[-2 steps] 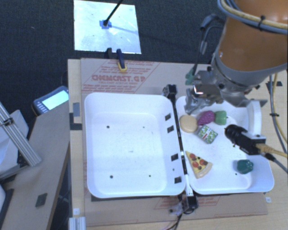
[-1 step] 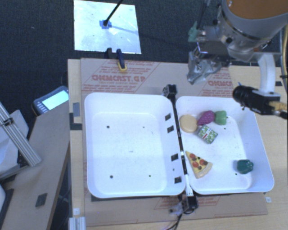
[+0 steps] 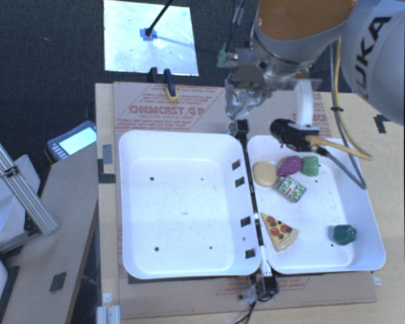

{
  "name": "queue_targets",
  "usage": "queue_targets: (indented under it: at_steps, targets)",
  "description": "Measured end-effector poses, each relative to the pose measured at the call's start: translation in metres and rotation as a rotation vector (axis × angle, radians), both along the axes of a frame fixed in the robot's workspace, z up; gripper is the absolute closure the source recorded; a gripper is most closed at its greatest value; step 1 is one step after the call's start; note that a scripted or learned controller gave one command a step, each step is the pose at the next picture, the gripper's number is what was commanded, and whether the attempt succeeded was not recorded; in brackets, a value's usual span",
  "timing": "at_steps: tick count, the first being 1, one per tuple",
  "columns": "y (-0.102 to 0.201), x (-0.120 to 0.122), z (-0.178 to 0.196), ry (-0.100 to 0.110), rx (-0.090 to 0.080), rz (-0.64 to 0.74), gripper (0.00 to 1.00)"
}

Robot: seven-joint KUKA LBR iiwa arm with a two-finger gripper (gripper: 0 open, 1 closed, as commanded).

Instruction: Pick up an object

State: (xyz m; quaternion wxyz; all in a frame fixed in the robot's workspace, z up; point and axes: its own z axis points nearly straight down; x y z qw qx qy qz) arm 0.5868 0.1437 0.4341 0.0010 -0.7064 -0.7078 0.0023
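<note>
The claw (image 3: 239,117) hangs over the seam between the two bins, whether open or closed I cannot tell. The toys, including a pizza slice (image 3: 279,230), lie in the right bin (image 3: 367,253); descending here would likely strike the rim.

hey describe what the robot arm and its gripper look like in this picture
The arm is a bulky light-grey body with dark "KUKA" lettering on its side and a wide orange band above the wrist. Below that sits a metallic silver gripper assembly. A small green part is fixed at the wrist, and thin dark cables run up from it. A yellow cable trails beside the arm.
</note>
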Motion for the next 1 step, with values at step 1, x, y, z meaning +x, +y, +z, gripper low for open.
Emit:
queue_targets:
  at_steps: [1]
  targets:
    - [0.0520,0.0036,0.1074,-0.018,0.008,0.007,1.00]
